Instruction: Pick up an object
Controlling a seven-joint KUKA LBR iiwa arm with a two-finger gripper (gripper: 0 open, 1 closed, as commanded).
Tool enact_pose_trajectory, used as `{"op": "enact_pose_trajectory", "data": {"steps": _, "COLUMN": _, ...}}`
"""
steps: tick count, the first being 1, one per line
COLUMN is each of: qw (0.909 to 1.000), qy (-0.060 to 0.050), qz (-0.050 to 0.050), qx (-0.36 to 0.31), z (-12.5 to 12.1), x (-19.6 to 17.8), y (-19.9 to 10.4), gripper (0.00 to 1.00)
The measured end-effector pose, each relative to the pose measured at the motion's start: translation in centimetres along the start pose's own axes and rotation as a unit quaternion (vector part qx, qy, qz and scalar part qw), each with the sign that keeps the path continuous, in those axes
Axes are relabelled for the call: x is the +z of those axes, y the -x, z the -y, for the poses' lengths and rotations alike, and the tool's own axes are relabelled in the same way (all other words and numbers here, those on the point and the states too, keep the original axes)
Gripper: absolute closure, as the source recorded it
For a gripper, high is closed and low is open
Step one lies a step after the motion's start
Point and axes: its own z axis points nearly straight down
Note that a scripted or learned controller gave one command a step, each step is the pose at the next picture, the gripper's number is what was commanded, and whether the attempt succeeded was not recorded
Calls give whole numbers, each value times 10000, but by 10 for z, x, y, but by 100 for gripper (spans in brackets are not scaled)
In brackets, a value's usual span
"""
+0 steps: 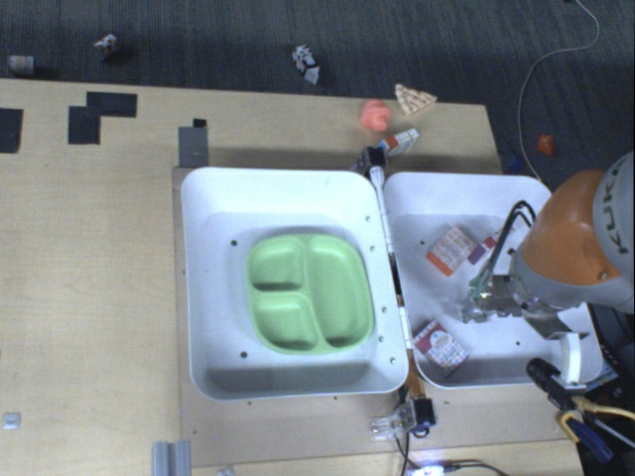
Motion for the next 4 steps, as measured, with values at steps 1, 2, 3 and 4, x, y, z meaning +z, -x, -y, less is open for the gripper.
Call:
{"op": "enact_pose_trajectory", "data": {"steps": 1, "qw": 10000, "qy": -2, "qz": -1, "qx": -1, "z": 0, "x": 0, "y": 0, "gripper": 0}}
{"op": "enact_pose_trajectory", "data": {"steps": 2, "qw": 10000, "qy": -32, "qz": 1, "qx": 15, "z": 3, "x": 11, "y": -29, "gripper": 0}}
{"op": "enact_pose_trajectory", "data": {"steps": 3, "qw": 10000, "qy": -1, "qz": -3, "qx": 2, "z": 0, "x": 0, "y": -30, "gripper": 100}}
{"op": "enact_pose_trajectory", "data": {"steps": 4, "qw": 10000, "qy": -4, "qz": -4, "qx": 1, "z": 0, "x": 0, "y": -30, "gripper": 0}}
